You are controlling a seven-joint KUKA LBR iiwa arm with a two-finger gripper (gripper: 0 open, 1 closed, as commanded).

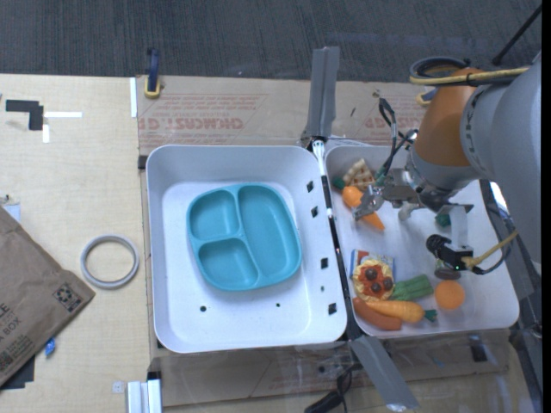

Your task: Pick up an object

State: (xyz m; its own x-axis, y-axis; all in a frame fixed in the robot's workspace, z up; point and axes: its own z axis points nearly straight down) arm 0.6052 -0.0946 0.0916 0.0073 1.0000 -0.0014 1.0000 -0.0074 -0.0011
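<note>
- We see the gripper [372,203] low in the right bin [504,304], by a small orange carrot piece [372,222]; touching or apart, we cannot tell.
- Whether the gripper is clenched or released, we cannot tell.
- An orange round fruit [351,197] and a waffle-like piece [359,175] lie near the bin's far left corner.
- The arm [469,127] hides the bin's far right part.
- Left bin [172,231] holds a teal divided plate [244,236].
</note>
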